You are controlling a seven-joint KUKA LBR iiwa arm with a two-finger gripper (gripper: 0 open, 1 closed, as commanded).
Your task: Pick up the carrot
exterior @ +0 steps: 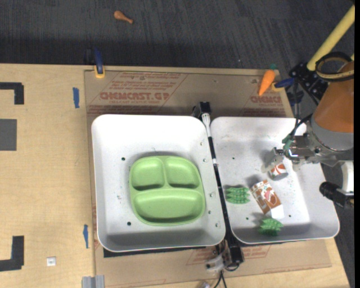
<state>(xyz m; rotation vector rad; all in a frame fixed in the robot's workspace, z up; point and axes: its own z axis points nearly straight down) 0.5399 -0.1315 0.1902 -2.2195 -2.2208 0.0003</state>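
The carrot [266, 82] lay outside both bins, on the brown cardboard sheet [140, 93] near the upper right of the frame, just above the far rim of the right bin [247, 132], its orange body slanted and its green top pointing up. The gripper [279, 162] was well apart from it, lower down over the right part of the right bin, with a small red-and-white packet [277, 170] directly at its tip; whether that packet sat between the fingers could not be told. A larger red-and-white carton [267, 198] lay tilted at mid-bin, with a green leafy toy [237, 194] to its left and another green piece [270, 226] near the bottom rim. The left bin [107, 169] held a green divided plate [166, 189]. A second small orange object [122, 17] lay on the dark floor at the upper left.
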